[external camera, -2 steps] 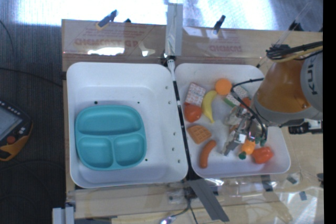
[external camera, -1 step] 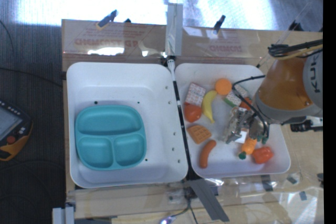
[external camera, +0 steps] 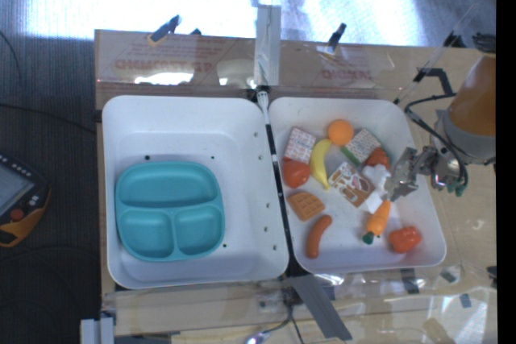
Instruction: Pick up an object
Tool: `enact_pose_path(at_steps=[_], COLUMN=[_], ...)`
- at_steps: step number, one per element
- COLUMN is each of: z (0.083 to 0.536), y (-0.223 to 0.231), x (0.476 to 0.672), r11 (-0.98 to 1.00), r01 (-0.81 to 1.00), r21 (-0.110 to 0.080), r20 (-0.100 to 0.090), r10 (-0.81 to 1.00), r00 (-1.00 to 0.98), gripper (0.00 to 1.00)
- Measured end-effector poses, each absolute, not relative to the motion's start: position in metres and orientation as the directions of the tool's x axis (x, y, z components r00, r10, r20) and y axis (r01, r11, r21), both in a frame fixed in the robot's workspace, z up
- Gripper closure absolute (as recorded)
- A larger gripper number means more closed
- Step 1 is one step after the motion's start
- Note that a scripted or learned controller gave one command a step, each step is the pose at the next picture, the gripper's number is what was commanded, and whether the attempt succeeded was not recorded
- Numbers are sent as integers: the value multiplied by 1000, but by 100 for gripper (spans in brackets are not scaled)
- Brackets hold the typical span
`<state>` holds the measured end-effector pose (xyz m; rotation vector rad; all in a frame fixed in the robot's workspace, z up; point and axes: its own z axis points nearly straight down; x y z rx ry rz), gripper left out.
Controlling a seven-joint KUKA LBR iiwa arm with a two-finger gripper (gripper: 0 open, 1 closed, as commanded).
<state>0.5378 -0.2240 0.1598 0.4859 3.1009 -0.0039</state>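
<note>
The right bin [external camera: 419, 250] holds several toy foods: an orange ball [external camera: 340, 131], a yellow banana [external camera: 321, 161], a red tomato [external camera: 295, 173], a waffle [external camera: 305, 205], a sausage [external camera: 318, 235], a carrot [external camera: 376, 221], a red pepper [external camera: 404, 238] and small printed boxes [external camera: 351, 184]. My gripper [external camera: 401, 178] hangs low over the right side of this bin, just above the carrot's top end and to the right of the printed box. Nothing can be made out in its grasp.
The left bin [external camera: 193, 117] carries a teal divided plate [external camera: 169, 209]. A grey divider post [external camera: 268, 44] stands behind the seam between the bins. Black cables [external camera: 427, 89] trail along the arm at the right, over the bench edge.
</note>
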Motion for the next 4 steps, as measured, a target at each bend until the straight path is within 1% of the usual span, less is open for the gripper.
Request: enact_pose_path(at_steps=[1,2,3,4], z=[159,126,96,96], y=[-224,-204,-179,-138], x=[538,543,529,506], r11=[952,957,982,984], r01=[306,290,187,181], r21=[-2,-1,-7,-4], r20=[-2,-34,-34,-35], r10=[306,290,186,180], r00=[-952,-957,-982,-983], gripper=[0,0,0,0])
